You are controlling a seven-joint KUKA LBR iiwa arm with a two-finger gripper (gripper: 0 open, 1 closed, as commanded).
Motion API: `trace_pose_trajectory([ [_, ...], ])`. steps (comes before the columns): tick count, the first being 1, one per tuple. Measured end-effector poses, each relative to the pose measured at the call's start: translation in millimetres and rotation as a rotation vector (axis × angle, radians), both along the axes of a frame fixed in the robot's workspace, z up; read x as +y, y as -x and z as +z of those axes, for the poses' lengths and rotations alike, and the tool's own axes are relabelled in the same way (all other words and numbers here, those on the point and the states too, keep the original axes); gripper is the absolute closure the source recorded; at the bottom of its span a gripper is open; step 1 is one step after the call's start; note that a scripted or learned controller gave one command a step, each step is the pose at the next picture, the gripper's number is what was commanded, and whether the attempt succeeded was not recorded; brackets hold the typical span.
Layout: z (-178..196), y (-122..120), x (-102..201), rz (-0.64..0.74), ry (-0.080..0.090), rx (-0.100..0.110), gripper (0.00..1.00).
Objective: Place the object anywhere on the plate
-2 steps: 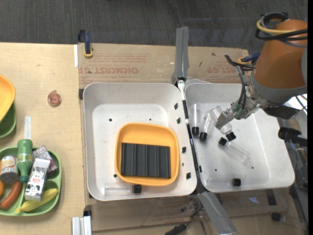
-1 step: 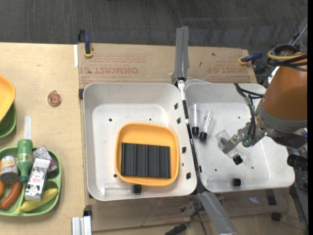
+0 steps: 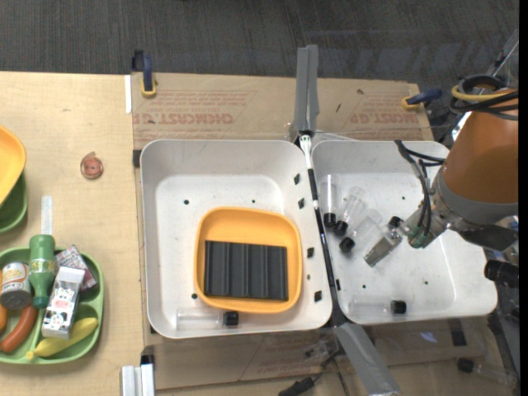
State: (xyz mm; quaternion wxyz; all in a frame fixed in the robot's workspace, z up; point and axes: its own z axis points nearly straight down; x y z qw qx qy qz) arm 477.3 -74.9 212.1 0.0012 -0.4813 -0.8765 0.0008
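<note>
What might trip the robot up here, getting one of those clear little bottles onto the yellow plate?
The clear bottles lie clustered in the right bin, hard to single out, and may slip from the gripper. The yellow plate already carries a black ridged block, so a round bottle might roll off.

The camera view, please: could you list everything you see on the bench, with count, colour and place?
Bins: two, white, side by side mid-bench.
Plate: one, orange-yellow, in the left bin.
Ridged block: one, dark grey, lying on the plate.
Clear tubes with black caps: several, in the right bin near its left wall; one more at the left bin's front edge.
Green tray: one, at left, holding toy food, a green bottle and a small carton.
Yellow bowl: one, far left edge.
Pink disc: one, small, left of the bins.
Arm: one, orange and grey, reaching from the right.
Gripper: one, grey, over the right bin.
</note>
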Motion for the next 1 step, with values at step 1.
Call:
trace_pose_trajectory([
  [1, -16.1, -0.4, -59.7, 0.320, -0.001, -0.002, 0.00],
])
